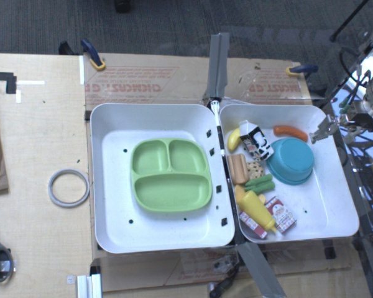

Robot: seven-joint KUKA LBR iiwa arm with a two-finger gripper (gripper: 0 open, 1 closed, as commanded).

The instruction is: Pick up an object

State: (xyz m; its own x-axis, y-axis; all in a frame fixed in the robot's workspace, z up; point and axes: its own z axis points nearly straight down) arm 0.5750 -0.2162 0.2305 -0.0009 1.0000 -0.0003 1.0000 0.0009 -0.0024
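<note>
Metal claw [324, 131], fingers indistinct, beside bin rim [333, 143]

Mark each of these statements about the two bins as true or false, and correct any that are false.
1. The green divided plate lies in the left bin. True.
2. The blue bowl sits on the green divided plate. False: it is in the right bin, among the toy foods.
3. The orange sausage lies near the far wall of the right bin. True.
4. The gripper holds the banana. False: the gripper is at the right bin's far right corner, apart from the banana, with nothing seen between its fingers.
5. The tape ring lies inside the left bin. False: it lies on the bench, left of that bin.
</note>
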